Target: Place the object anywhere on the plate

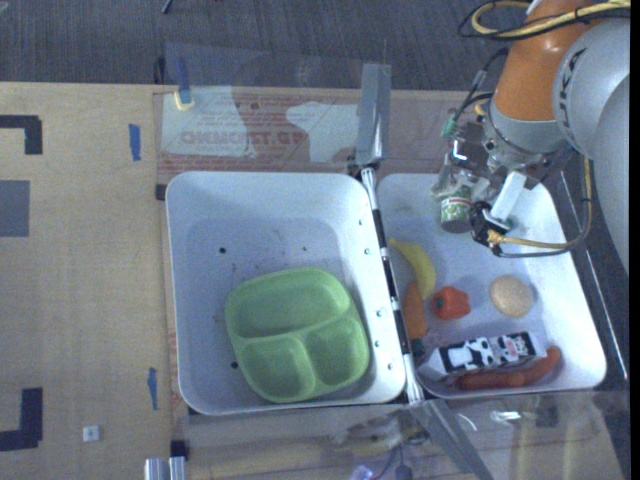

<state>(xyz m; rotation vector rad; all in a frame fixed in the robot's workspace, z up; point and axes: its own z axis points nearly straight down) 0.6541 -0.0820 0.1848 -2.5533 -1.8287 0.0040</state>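
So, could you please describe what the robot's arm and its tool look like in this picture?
The arm is bulky and rounded, with light grey casing and a glossy orange band above the wrist. Yellow and black cables loop over the orange part, and another yellow-and-black cable trails below. The tool is a compact cluster of metal and black parts with small green details.

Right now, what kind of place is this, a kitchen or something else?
Probably a robot testing lab, not a kitchen: a robot arm hangs over two white bins, which hold a green plate and toy food like a banana.

Green 3-compartment plate (296,335) in left bin (200,218).
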